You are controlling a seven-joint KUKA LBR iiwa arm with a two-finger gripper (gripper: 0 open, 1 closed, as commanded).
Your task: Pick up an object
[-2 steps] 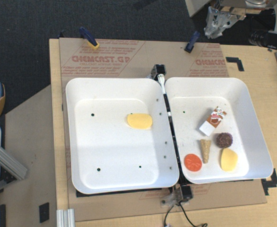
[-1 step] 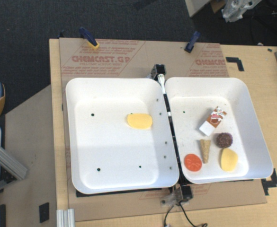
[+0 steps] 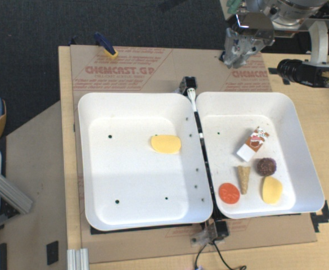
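The hand (image 3: 238, 54), its grip state indiscernible, hangs beyond the right bin (image 3: 299, 151). The crowded cone (image 3: 244, 178), red disc (image 3: 229, 193) and chocolate ball (image 3: 266, 166) risk a fouled grasp.

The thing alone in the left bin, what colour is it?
Yellow: the oval piece in the camera view.

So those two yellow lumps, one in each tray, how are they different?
The yellow piece in the left bin lies alone there, with its long side across the picture. The yellow piece in the right bin lies with its long side up and down the picture, near the front corner, close beside a brown ball and a cone. Both are smooth, rounded and similar in size.
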